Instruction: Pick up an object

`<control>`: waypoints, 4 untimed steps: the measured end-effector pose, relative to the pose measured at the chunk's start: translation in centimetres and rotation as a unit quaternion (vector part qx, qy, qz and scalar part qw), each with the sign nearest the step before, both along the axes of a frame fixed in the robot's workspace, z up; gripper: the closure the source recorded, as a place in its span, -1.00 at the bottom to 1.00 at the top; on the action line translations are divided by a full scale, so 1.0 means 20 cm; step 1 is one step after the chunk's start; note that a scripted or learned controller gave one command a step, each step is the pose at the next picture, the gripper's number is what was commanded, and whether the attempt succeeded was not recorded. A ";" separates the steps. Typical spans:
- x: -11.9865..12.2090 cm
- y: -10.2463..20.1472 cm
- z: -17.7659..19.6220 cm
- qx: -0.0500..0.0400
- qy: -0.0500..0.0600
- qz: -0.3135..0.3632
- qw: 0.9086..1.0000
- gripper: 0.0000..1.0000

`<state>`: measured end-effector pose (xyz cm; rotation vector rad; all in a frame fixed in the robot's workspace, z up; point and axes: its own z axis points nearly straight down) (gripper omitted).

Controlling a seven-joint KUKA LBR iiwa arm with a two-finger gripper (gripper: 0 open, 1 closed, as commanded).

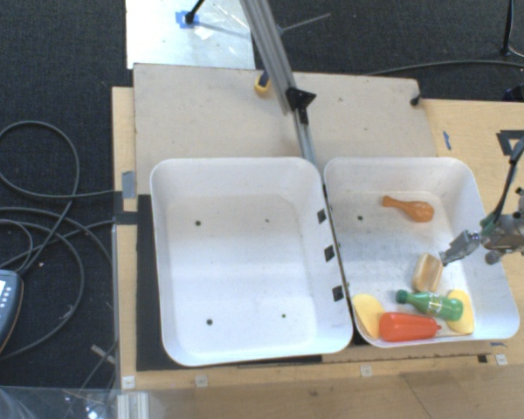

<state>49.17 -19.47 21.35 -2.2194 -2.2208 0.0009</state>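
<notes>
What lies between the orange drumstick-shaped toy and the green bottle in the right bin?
In the camera view, a tan bread-like piece lies between the drumstick toy and the green bottle.

My two bins (244, 182) are white. Inside the right one: an orange drumstick (409, 207), tan bread (427, 272), green bottle (428, 301), red-orange pepper (408, 326), and possibly yellow pieces (368, 308).

Both white bins (244, 260) on the tabletop (349, 120) are viewed from one fixed camera set high above, angled down at a slant, far enough back that the surrounding dark floor (52, 77) and cables (35, 199) are included.
</notes>
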 end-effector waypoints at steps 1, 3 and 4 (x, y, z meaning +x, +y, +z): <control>0.03 0.03 -0.30 0.000 0.001 0.000 1.000 -1.00; 0.06 -0.01 -0.48 -0.001 -0.002 0.000 1.000 1.00; 0.10 -0.06 -0.20 -0.002 -0.004 0.002 1.000 1.00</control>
